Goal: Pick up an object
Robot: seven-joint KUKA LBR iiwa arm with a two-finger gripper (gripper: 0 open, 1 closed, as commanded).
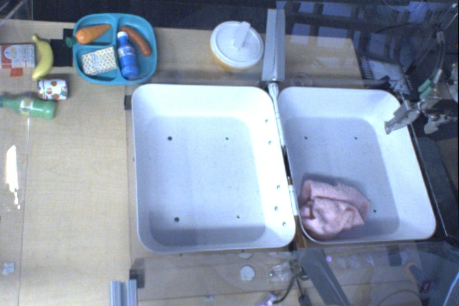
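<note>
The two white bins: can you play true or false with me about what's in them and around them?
1. A pink cloth lies in the right bin. True.
2. The cloth sits in the far corner of its bin. False: it lies at the near edge, toward the left bin.
3. A banana lies on the bench, left of the blue tray. True.
4. The white-lidded cup stands inside the left bin. False: it stands on the bench behind it.

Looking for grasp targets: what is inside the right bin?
The right bin holds one crumpled pink cloth near its front left corner. Whatever may lie under the cloth is covered and cannot be seen.
</note>
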